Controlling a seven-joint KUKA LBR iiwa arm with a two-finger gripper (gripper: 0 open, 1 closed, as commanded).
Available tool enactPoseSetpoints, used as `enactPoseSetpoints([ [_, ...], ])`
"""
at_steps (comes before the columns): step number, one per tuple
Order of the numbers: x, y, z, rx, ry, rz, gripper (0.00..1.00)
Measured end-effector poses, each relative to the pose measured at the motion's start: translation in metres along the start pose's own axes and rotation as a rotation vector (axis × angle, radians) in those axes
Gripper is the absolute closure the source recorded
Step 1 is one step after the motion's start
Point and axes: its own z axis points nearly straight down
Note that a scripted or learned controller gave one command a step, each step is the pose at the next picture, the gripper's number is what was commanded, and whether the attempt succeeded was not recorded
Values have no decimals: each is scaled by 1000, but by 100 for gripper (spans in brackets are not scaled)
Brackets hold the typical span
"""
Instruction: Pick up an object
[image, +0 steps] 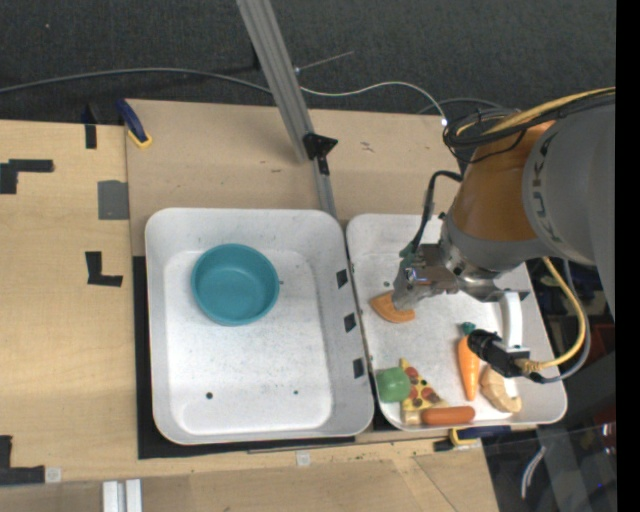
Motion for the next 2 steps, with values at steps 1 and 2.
enactPoseSetpoints([
  [1, 53, 11, 6, 0, 0, 0, 100],
  [2, 97, 24, -3, -1, 0, 0, 100],
])
